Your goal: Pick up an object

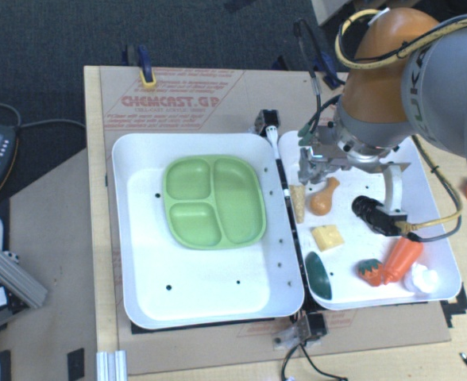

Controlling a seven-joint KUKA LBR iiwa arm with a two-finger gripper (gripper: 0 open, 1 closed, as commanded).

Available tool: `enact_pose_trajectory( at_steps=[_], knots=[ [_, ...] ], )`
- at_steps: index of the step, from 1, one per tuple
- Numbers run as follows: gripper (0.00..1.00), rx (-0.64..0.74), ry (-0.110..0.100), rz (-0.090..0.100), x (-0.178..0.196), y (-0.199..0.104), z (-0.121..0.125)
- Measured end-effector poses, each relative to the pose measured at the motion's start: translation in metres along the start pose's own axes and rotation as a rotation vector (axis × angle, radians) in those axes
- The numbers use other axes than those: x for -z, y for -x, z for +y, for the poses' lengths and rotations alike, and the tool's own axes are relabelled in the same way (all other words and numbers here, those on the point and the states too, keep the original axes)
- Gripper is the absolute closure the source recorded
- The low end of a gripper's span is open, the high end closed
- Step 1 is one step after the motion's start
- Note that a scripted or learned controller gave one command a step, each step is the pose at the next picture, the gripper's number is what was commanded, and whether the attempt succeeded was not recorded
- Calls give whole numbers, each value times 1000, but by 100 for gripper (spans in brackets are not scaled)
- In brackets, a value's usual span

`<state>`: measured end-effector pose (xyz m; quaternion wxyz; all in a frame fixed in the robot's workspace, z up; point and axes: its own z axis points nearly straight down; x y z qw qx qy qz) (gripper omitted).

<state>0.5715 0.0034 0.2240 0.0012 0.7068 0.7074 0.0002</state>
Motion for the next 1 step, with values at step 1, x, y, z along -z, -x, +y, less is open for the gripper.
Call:
enact_pose_trajectory(
  at_steps=[1],
  knots=[
    [100,-2,-6,2,-6,-1,-18]
  ],
)
